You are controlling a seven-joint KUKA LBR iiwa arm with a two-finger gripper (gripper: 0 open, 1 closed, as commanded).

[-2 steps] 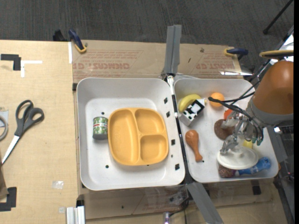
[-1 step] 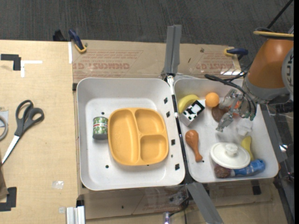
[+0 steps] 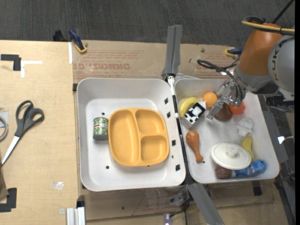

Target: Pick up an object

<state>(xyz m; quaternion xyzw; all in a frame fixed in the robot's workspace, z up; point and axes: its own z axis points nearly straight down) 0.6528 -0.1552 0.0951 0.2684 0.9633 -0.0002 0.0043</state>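
Near edge of right bin (image 3: 274, 165): blue object (image 3: 253, 168) lying against a brown item (image 3: 223, 173) at the near right corner, white lidded bowl (image 3: 230, 155) touching both from behind. Chicken drumstick toy (image 3: 194, 145) lies toward the bin's left wall; yellow piece (image 3: 247, 147) and small white object (image 3: 245, 125) along the right side. Left bin (image 3: 84, 139): yellow divided plate (image 3: 138, 137) at centre, small green can (image 3: 100, 128) on its side touching the plate's left edge. Scissors (image 3: 21, 124) on the table (image 3: 37, 168) near its left edge. Far part of right bin: banana (image 3: 187, 105), black-and-white block (image 3: 194, 112), orange ball (image 3: 210, 99). Hand (image 3: 224, 102) low over a dark brown object (image 3: 223, 113), a red-orange item (image 3: 237, 108) beside it; finger opening and any grasp: cannot tell.
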